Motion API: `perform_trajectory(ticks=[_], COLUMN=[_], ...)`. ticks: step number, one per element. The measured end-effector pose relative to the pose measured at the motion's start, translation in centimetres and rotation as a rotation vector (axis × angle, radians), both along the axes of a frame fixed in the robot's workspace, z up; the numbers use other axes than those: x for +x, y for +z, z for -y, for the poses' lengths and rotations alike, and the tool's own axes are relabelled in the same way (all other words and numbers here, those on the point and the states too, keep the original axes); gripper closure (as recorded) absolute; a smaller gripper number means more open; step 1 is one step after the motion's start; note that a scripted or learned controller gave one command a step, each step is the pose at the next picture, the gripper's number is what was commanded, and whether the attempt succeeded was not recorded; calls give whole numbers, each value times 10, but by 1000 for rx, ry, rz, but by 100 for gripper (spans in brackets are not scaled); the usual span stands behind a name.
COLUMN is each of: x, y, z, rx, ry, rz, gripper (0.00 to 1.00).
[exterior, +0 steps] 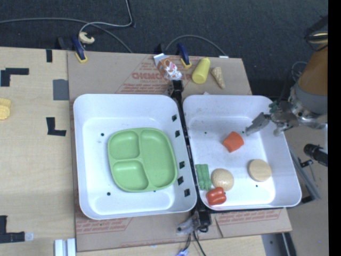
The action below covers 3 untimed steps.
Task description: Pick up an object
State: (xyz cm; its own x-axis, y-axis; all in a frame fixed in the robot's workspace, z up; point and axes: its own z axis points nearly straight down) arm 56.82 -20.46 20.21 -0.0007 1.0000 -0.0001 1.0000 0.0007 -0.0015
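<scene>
The orange block point(233, 142) is taken as the likeliest thing to be picked up, since it lies nearest the hand point(259, 122). It sits on the floor of the right bin point(241, 106), near the middle, apart from everything else. It is judged to be a small toy piece, light and stiff, with flat faces that should offer a fair grip if they are pinched from opposite sides; a smooth plastic skin may slip under a shallow hold.

The hand is seen over the right side of the right bin, just beside the block and above it. One dark finger is visible pointing toward the block; whether the fingers are apart or together cannot be told. Nothing is seen between them.

Toward the front of the same bin, a pale round bun point(222, 178), a red pepper point(216, 196) and a green strip point(202, 175) are crowded together, touching or nearly so. A tan disc point(259, 170) lies alone nearer the right wall. None of these is in the way of the block.

A green divided plate point(141, 159) rests in the left bin point(90, 111). On the desk point(106, 73) behind the bins, a yellow bottle point(201, 71) and a small packet point(168, 66) are found, well apart from the work.
</scene>
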Motion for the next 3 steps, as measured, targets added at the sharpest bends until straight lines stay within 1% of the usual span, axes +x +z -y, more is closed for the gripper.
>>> perform_trajectory(ticks=[1,2,3], x=[26,26,20], y=[-115,-106,-18], z=[-51,-51,-127], rx=[0,-2,1], ry=[2,2,2], rz=[5,6,2], gripper=[0,100,100])
